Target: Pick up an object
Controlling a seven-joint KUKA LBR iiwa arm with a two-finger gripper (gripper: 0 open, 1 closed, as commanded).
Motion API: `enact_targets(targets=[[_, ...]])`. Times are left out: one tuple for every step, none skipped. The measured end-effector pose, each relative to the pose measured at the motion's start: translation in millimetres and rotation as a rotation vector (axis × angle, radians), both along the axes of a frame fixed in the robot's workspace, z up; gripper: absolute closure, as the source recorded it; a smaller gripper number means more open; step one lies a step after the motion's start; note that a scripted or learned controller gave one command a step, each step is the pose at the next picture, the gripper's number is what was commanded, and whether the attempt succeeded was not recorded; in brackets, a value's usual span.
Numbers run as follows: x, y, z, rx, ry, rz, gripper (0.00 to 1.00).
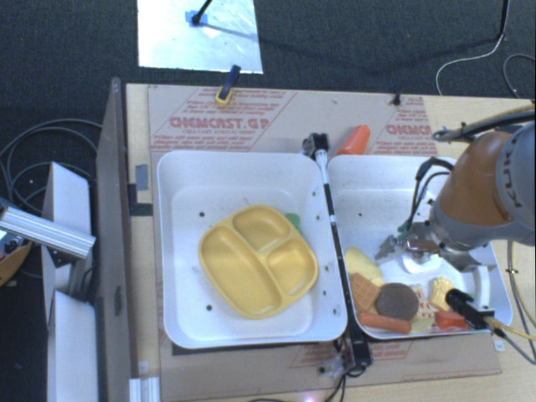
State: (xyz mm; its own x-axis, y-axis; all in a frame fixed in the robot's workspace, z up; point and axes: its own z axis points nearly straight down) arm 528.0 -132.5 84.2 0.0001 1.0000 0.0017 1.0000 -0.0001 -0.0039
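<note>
My gripper point(409, 251) hangs low over the middle of the right bin point(368, 182), below the arm's orange band point(471, 178). Right under it lies a small white object point(417, 264). Toy food is heaped along the bin's near side: a pale yellow wedge point(360, 263), an orange waffle piece point(364, 291), a brown round disc point(396, 301), an orange stick point(384, 323), a yellow lumpy piece point(440, 291) and a red piece point(450, 321). I see nothing lifted off the bin floor.
The left bin point(193, 182) holds a yellow divided plate point(258, 260) with a bit of green point(291, 220) behind it. An orange carrot point(354, 140) lies outside on the cardboard behind the bins. A black divider point(329, 208) runs between the bins.
</note>
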Motion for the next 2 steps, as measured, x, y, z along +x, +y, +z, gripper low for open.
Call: enact_targets(targets=[[144,-64,36,-0.009,-0.021,0.005,0.0],[37,-33,0,-0.001,-0.001,0.0,0.0]])
